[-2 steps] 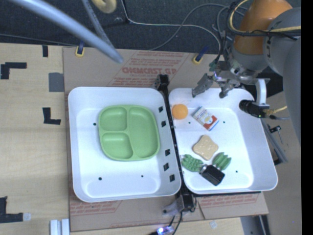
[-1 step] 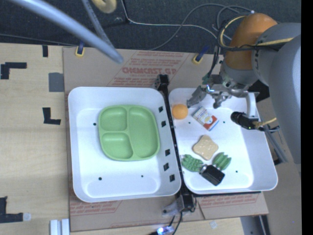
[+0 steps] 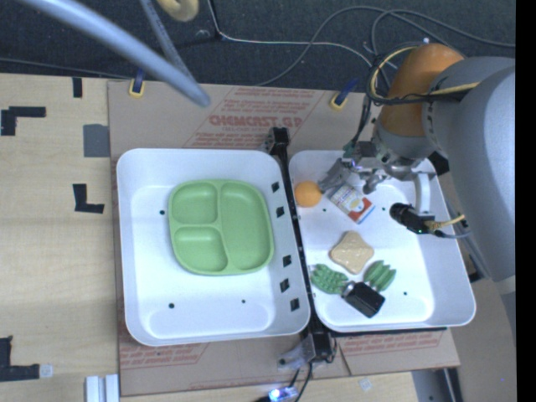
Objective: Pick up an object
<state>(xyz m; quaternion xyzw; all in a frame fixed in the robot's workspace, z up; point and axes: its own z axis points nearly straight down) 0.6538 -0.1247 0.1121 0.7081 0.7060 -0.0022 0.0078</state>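
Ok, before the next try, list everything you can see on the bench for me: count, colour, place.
Bins: 2, white, side by side on a cardboard sheet.
Plate: 1, green, three compartments, middle of the left bin.
Ball: 1, orange, right bin, far left corner.
Packet: 1, white with red, right bin, right under the claw.
Biscuit: 1, tan, middle of the right bin.
Leafy toy: 1, green, right bin, near side.
Pea pod: 1, green, beside the biscuit.
Block: 1, black, near edge of the right bin.
Arm: 1, grey with orange band, from the right.
Claw: 1, over the packet.
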